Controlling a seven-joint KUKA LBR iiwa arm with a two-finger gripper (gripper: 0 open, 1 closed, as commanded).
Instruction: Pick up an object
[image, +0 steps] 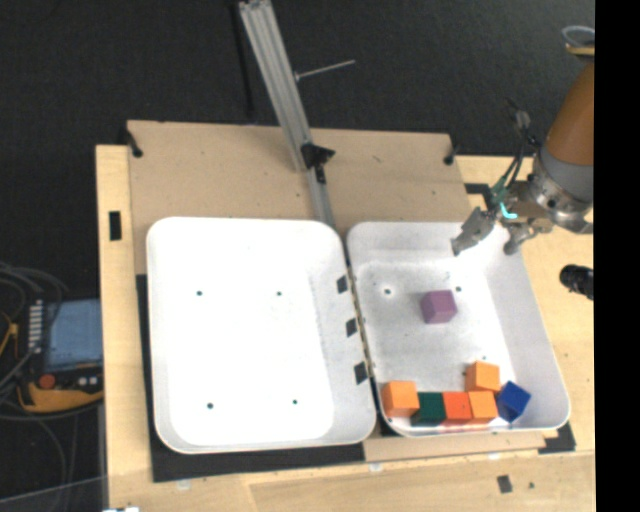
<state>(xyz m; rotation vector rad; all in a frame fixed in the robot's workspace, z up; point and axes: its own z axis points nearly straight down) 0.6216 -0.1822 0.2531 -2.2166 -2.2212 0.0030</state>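
Observation:
A purple cube (437, 306) lies alone in the middle of the right bin (520, 300). Along that bin's near edge sit several blocks: orange ones (401, 396), a dark green one (431, 408) and a blue one (513, 399). My gripper (492, 232) hangs open over the bin's far right corner, above and to the right of the purple cube, with nothing between its fingers (468, 238).
The left bin (245, 330) lies beside the right one, a row of black clips along their shared edge. A slanted metal rail (285, 95) rises from behind the bins. A blue box and cables (60, 345) lie off the bench at the left.

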